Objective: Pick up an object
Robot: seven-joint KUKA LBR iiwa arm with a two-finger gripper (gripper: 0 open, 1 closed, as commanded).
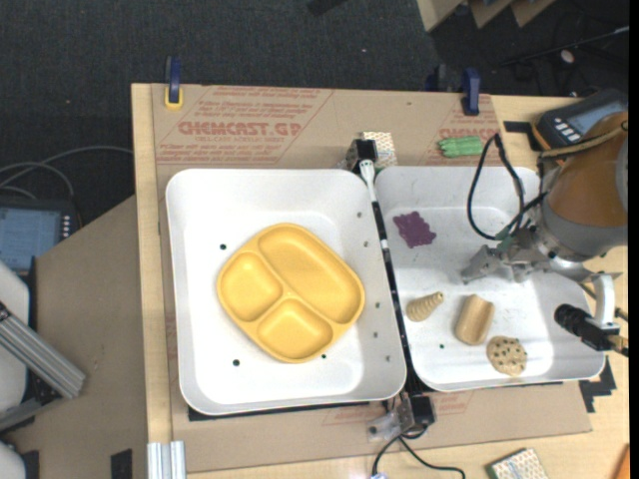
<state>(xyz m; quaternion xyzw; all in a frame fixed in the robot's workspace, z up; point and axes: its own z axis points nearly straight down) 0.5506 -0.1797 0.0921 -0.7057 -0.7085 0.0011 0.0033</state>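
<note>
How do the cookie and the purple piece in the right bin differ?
The cookie is round and tan with dark chips; the purple piece is ragged-edged and plain purple. The cookie lies near the bin's front edge, the purple piece toward the back left. Both lie flat, apart from the gripper.

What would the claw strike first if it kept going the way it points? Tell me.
Probably the bare floor of the right bin. The claw points down and leftward, with the purple piece beyond; depth is unclear.

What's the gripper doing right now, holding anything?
Gripper: over the right bin, above the tan cylinder; nothing visibly held; open or closed cannot be told.
</note>
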